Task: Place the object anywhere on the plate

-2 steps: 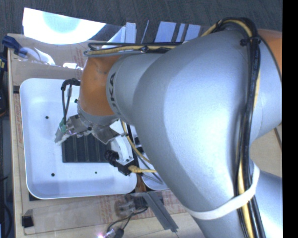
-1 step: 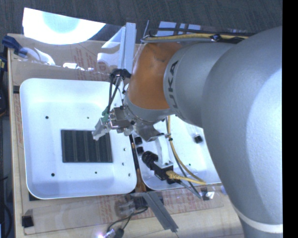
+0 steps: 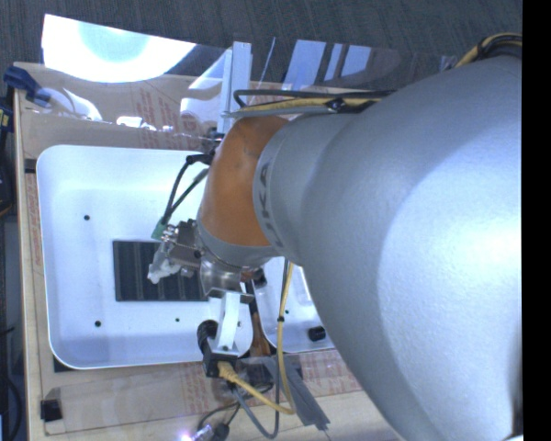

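The grey arm [image 3: 413, 246] crosses the scene above the table [image 3: 119, 395], and its orange band [image 3: 234, 191] hangs just right of the plate [image 3: 142, 269]. The plate is a dark, ribbed rectangle lying flat on the floor of the left white bin [image 3: 60, 246]. The gripper [image 3: 170, 257] sits low over the plate's right end, under the wrist. Whether the jaws are apart or together I cannot tell, since the wrist and its fittings hide them. A small pale shape [image 3: 159, 268] shows at the plate's right part, right at the gripper's tip. It is too blurred to tell whether it is the object or a piece of the gripper, or whether it touches the plate. Black cables [image 3: 179, 196] loop down from above the plate's right end to the wrist. A yellow cable [image 3: 248, 389] curls on the table below and right of the plate. Further right of the plate, a sliver of the right bin [image 3: 298, 324] shows beside the arm. A small dark thing [image 3: 317, 335] rests on that sliver, too little of it visible to name.
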